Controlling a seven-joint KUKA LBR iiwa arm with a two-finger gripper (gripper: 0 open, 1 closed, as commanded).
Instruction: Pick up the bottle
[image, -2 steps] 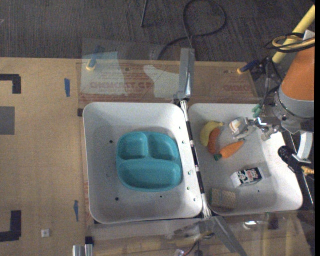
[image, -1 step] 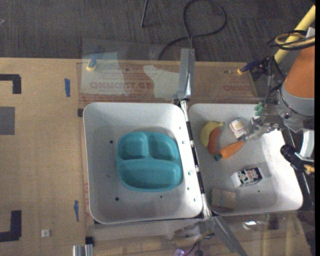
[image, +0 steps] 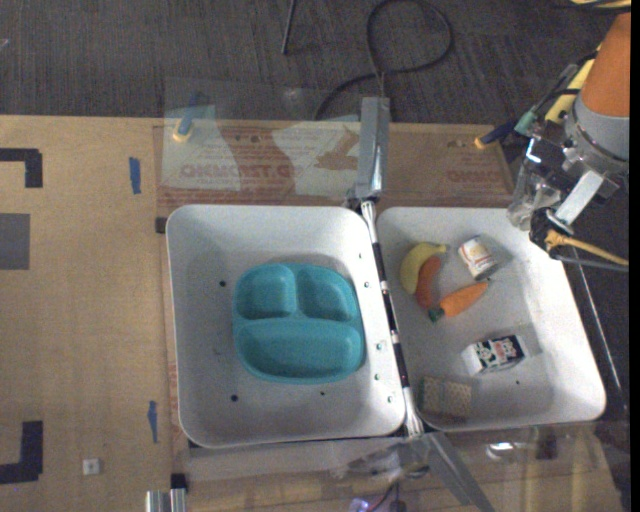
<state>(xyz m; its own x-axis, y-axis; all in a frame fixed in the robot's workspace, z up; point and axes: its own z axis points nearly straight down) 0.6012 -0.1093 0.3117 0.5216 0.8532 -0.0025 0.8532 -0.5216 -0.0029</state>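
Observation:
A small white bottle (image: 478, 257) with a red-marked label lies on its side in the upper middle of the right bin (image: 560, 400). My gripper (image: 527, 203) hangs over that bin's far right rim, up and to the right of the bottle and well apart from it. Nothing of the bottle is under it.
The right bin also holds a yellow banana (image: 418, 262), a brown sausage (image: 428, 281), an orange carrot (image: 462, 299), a small black-and-white carton (image: 494, 353) and a tan sponge (image: 447, 396). A teal divided plate (image: 297, 320) lies in the left bin (image: 200, 250).

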